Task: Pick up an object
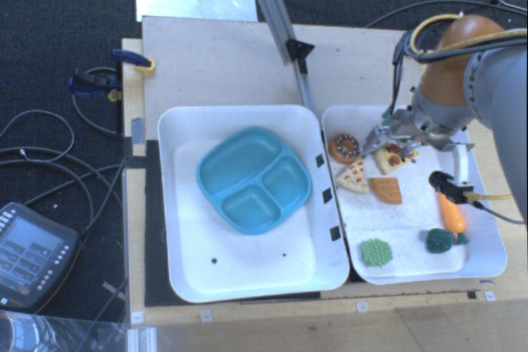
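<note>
Viewed from above the bench: the grey arm [487,78] enters from the right and lowers its gripper [394,143] into the right bin [487,260], over a small pale toy food item [388,159]. How far the gripper is spread, and whether it grasps anything, cannot be told. Nearby lie a doughnut [343,147], pizza slice [354,176], orange wedge [385,190], carrot [451,213], broccoli [440,240] and a green disc [376,251]. The left bin [190,268] holds a teal divided plate [253,179].
</note>
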`<state>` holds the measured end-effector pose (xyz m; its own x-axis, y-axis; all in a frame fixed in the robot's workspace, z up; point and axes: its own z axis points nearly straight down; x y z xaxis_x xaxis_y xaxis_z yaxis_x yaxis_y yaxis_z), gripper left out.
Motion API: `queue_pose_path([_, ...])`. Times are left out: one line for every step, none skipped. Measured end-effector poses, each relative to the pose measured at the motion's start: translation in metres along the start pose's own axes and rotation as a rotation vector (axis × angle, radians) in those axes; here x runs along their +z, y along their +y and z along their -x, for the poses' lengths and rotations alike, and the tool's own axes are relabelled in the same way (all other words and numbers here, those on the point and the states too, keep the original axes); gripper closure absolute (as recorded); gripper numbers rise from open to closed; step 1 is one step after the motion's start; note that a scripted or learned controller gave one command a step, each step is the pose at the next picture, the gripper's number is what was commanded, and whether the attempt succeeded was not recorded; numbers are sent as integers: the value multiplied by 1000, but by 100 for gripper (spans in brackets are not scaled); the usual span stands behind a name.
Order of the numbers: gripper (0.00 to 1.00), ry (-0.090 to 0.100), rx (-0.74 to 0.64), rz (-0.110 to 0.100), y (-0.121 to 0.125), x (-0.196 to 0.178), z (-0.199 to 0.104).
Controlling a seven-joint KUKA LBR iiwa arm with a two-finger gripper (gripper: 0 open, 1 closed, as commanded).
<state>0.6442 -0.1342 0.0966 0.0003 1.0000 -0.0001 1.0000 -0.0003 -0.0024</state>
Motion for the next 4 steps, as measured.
queue_pose_path([100,-1,0,13,4,-16,0])
queue_pose_path([100,-1,-5,10,6,-61,-1])
queue_pose_path([100,-1,-7,10,13,-107,-4])
queue_pose_path([100,-1,-8,10,15,-149,-4])
